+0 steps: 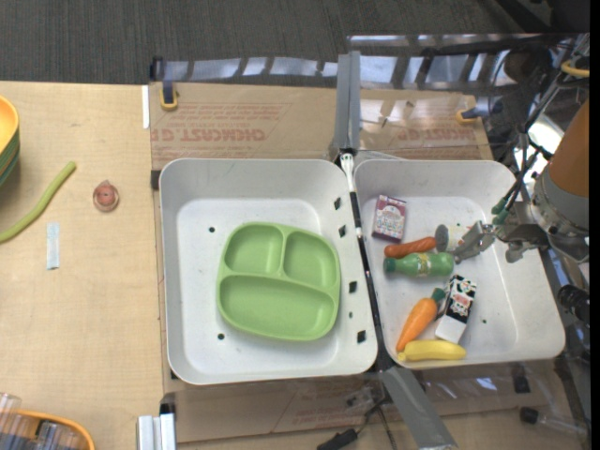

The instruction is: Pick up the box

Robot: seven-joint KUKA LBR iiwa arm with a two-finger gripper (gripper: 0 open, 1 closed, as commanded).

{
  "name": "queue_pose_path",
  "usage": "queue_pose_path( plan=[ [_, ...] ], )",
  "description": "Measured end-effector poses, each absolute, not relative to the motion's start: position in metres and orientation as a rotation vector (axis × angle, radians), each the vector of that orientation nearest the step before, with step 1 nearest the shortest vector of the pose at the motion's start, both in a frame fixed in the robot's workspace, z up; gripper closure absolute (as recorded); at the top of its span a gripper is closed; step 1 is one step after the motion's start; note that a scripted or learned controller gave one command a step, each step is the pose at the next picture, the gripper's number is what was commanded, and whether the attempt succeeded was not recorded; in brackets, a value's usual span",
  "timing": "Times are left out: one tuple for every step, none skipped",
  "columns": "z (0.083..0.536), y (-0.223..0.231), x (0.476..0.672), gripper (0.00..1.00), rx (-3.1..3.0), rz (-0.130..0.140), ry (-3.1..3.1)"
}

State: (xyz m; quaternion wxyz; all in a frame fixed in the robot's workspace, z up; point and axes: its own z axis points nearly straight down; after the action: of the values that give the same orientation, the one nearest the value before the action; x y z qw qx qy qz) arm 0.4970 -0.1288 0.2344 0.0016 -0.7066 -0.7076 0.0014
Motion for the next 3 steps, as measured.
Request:
queue_pose_path(
  plan=[
    [0.213, -0.092, 0.558, 0.00, -1.933, 0.002, -2.476],
    [0.135, -0.106, 0.611, 0.00, -2.240, 0.002, -2.202],
    [0.143, -0.095, 0.600, 0.00, -2.080, 0.003, -2.353]
  ],
)
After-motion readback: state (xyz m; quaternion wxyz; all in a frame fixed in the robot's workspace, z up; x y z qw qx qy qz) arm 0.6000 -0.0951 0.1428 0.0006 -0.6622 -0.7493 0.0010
